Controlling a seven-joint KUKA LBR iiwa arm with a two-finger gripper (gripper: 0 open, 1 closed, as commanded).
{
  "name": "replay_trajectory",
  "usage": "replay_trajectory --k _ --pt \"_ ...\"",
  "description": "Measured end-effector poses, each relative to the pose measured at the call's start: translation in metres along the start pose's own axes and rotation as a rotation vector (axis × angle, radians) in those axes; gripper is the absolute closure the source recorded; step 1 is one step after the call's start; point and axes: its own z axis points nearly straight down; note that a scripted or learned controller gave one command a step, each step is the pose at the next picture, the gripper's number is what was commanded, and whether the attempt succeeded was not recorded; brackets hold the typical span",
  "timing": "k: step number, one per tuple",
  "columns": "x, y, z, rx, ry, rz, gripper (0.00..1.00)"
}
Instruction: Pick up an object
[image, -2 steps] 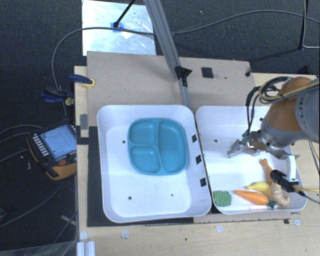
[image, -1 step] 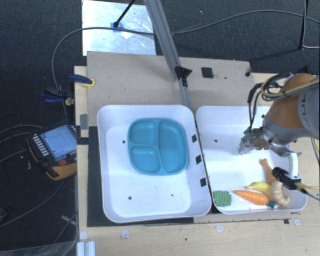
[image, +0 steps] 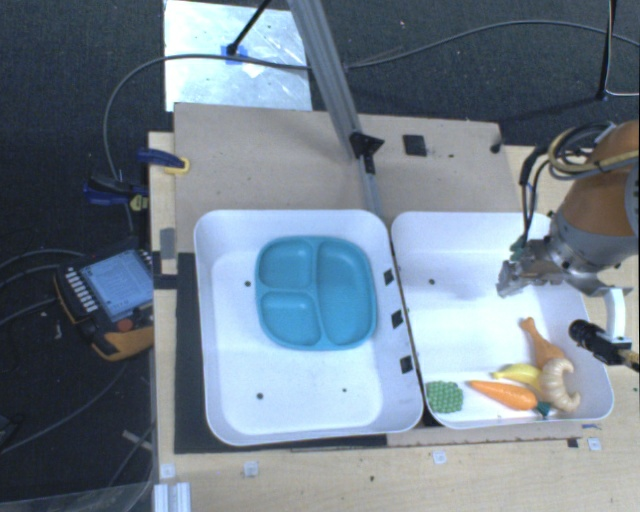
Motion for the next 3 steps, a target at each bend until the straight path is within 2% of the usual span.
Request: replay_trajectory --k 2,3 --pt "-0.005 0.013 -0.118 -0.002 -0.001 -0.006 1.00" --pt "0.046 0.012 -0.119 0.004 0.002 -0.008 1.00"
